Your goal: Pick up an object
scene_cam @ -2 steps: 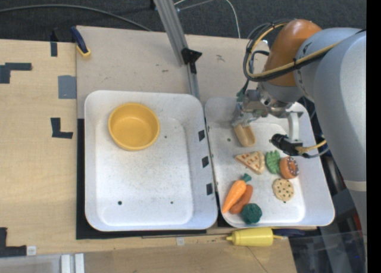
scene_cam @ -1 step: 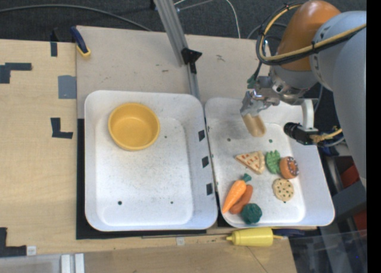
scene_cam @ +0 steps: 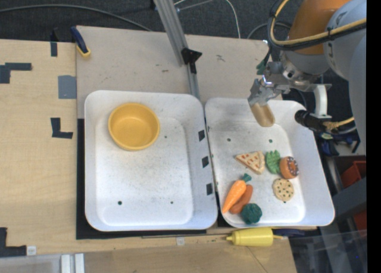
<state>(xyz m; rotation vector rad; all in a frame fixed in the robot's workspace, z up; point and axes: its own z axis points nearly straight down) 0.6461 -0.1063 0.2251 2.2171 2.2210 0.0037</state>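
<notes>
My gripper (scene_cam: 261, 102) hangs over the back of the right bin (scene_cam: 309, 206), shut on a tan, bread-like piece (scene_cam: 263, 114) that sticks out below its fingers. Further forward in that bin lie a pizza wedge (scene_cam: 250, 160), a green leafy piece (scene_cam: 272, 161), a brown and orange doughnut-like piece (scene_cam: 289, 167), a cookie (scene_cam: 283, 190), a carrot (scene_cam: 234, 194) and a dark green broccoli (scene_cam: 251, 213). They sit well in front of the gripper.
A yellow bowl (scene_cam: 134, 126) stands at the back left of the left bin (scene_cam: 149, 206). A yellow bottle (scene_cam: 253, 237) lies on the bench just in front of the right bin. A grey pole (scene_cam: 172, 18) slants up behind the bins.
</notes>
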